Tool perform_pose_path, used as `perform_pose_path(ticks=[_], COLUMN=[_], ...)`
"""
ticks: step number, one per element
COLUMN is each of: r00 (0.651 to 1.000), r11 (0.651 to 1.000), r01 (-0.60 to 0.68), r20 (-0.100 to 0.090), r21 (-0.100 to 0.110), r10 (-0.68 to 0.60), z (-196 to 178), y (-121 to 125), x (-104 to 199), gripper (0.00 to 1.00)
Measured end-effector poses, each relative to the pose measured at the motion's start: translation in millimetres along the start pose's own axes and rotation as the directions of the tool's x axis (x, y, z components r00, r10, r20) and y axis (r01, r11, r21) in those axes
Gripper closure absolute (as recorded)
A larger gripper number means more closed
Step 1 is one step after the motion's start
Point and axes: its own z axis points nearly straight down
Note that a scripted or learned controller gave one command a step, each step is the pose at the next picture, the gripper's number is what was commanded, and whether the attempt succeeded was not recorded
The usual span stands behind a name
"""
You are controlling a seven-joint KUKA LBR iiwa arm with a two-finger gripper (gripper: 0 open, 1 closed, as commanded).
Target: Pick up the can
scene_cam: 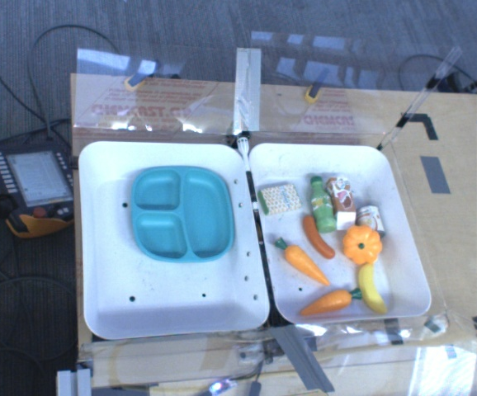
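Can: the can [371,219] is small and lies in the right bin [403,190], near its right wall. It looks tipped on its side, but it is too small to be sure.
Closest things: a little box with a red picture [341,200] is just beside it on the left. The orange pumpkin [362,244] sits just below it and may be touching it.
Other things nearby: a green bottle [321,205], a red-orange chili [318,237], two carrots [304,261] [328,302], a yellow banana [371,289] and a speckled sponge [278,198] share the same bin.
Left bin: the left bin [98,246] holds a blue plate [181,213] with three parts.
Gripper: I cannot tell if it is open or shut, or if it has hold of anything.
Step now: I think the pick has not begun. The can rests in the bin and nothing touches it from above.
Next move: the arm would need to come in from the right and drop down over the can. It should squeeze carefully, as the box and pumpkin crowd it.
Hard to see: the can's label is blurry. Its lower edge is hard to tell apart from the pumpkin.
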Motion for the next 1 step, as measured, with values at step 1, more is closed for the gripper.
perform_pose_path(ticks=[1], r00=[1.000], r11=[1.000], r01=[0.001], r20=[0.006], r21=[0.002], r10=[-0.001], z=[-7.6], y=[0.6], x=[0.4], gripper=[1.00])
